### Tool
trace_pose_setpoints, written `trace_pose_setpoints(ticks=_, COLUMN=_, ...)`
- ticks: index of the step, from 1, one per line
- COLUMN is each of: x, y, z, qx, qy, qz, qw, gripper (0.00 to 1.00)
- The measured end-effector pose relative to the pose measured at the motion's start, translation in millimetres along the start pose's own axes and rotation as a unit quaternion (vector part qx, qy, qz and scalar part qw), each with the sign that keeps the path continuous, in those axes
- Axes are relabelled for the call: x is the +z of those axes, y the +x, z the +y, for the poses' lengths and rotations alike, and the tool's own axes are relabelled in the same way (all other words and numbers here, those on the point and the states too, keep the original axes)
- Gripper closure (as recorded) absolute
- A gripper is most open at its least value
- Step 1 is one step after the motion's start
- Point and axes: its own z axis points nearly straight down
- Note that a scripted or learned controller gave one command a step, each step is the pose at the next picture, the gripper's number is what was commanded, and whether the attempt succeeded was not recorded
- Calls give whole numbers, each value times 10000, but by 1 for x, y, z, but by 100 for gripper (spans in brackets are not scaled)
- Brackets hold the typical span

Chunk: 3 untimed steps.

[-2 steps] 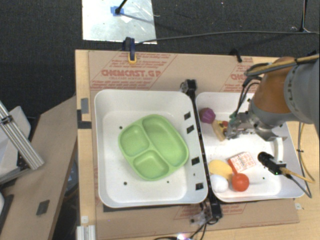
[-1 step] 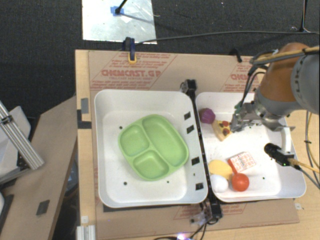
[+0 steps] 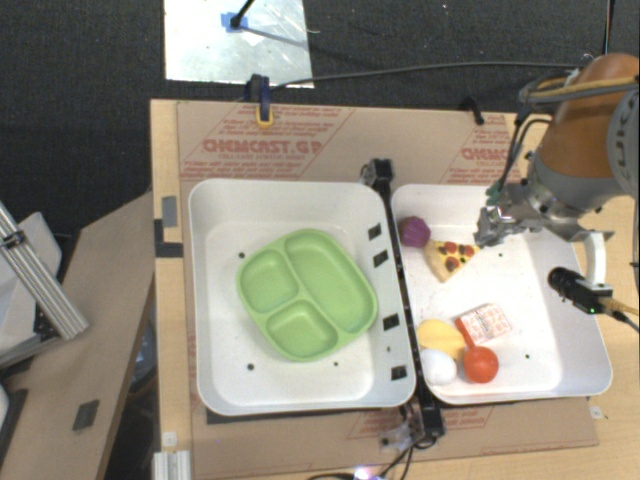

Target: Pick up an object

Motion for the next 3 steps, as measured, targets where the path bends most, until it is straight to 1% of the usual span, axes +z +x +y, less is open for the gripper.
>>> trace_pose_setpoints(ticks=1, x=-1, y=45, z=17, qx=-21, qy=12, qz=11, qw=10000, gripper=100)
trace_pose_setpoints(ticks=2, x=1, y=98, z=31, qx=-27, qy=20, qz=15, qw=10000, gripper=100)
trace_pose_setpoints(ticks=3, x=-19, y=152, z=42, qx=-26, qy=14, qz=18, qw=10000, gripper=100)
